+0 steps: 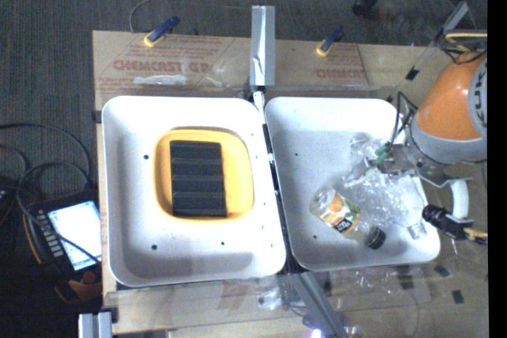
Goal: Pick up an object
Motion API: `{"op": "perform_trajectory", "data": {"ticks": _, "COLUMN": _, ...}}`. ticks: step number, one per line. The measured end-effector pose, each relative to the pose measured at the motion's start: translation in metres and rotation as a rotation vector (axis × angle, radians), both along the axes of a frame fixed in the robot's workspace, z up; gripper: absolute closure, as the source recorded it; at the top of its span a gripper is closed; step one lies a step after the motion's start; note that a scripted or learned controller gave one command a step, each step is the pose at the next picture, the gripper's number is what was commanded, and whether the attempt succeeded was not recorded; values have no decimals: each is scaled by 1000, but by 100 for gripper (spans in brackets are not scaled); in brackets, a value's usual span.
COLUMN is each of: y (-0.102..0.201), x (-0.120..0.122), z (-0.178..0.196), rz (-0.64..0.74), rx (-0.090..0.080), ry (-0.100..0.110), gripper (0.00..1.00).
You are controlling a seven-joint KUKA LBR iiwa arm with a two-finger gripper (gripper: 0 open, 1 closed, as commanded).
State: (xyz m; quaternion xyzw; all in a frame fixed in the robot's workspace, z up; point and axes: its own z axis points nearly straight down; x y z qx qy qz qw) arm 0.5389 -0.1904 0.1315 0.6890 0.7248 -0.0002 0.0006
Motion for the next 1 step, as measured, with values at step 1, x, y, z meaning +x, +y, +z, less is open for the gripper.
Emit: {"op": "perform_trajectory", "data": {"ticks": 1, "y": 69, "x": -19, "z": -39, "rz": 25, "rx": -6, "ry": -16, "gripper": 0}}
